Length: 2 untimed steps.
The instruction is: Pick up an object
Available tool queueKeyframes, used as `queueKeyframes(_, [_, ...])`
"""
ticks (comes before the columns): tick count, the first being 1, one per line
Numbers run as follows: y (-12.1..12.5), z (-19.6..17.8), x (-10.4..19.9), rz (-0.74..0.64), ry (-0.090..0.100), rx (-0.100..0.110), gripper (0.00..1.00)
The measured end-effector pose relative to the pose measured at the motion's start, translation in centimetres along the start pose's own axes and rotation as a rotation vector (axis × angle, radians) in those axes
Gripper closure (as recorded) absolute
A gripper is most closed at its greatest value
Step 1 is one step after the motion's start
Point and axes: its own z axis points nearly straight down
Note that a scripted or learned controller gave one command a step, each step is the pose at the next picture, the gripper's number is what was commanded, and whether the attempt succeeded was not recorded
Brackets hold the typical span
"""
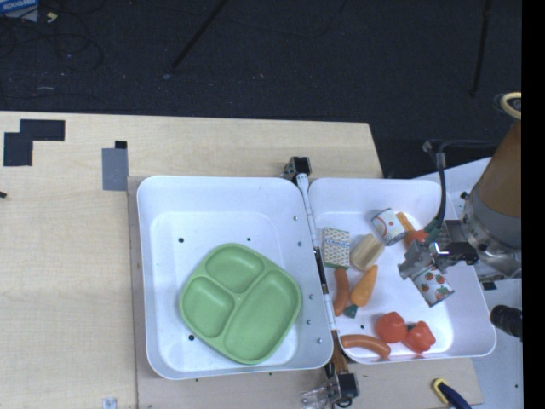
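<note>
Hovering in the right bin (464,335), the gripper (423,262) sits just above a small printed carton (434,286), its finger state impossible to tell, so it should centre over the carton and descend squarely, avoiding the red pepper (405,331).

plate (241,302) in left bin (162,196); toy food (364,286) in right bin (358,192)

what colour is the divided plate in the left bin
Light green all over; the divided plate lies in the left bin, clearest in the camera view.
</note>
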Motion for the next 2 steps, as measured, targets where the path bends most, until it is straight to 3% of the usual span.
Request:
queueKeyframes(1, [0.0,0.9,4.8,-0.002,0.000,0.000,1.00])
queueKeyframes(2, [0.0,-1.7,4.2,-0.001,-0.001,-0.001,1.00])
